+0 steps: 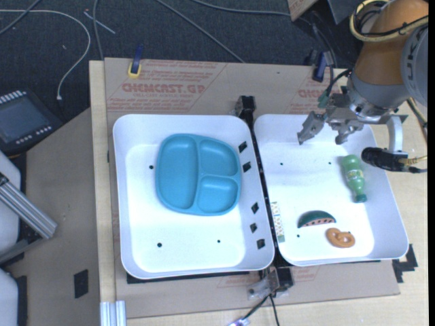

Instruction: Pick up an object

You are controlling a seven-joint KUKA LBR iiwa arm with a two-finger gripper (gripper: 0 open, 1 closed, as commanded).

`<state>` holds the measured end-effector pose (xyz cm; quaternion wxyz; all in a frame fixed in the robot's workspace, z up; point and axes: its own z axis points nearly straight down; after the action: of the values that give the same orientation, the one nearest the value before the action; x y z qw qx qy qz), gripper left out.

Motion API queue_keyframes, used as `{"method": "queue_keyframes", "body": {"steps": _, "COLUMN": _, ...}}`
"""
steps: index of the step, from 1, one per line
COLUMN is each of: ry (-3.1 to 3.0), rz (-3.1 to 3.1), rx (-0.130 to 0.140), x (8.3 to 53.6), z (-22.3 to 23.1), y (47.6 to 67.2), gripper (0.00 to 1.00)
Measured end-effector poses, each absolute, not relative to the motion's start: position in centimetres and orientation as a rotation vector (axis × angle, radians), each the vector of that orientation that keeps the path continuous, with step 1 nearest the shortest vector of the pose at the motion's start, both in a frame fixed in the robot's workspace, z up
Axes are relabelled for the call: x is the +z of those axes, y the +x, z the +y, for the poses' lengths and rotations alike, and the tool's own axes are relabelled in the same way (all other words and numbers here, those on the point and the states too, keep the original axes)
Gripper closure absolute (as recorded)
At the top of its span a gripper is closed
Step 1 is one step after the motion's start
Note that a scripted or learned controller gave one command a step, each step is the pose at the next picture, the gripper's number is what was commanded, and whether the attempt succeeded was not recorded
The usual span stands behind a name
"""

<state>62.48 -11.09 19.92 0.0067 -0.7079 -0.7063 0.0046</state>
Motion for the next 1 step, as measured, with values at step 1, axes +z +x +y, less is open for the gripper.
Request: {"method": "queue_keyframes", "body": {"steps": 1, "ry": -2.220, "rz": -2.221, "rx": 0.000, "x": 20.79, "z": -11.06, "y": 62.79, "gripper": 0.00}}
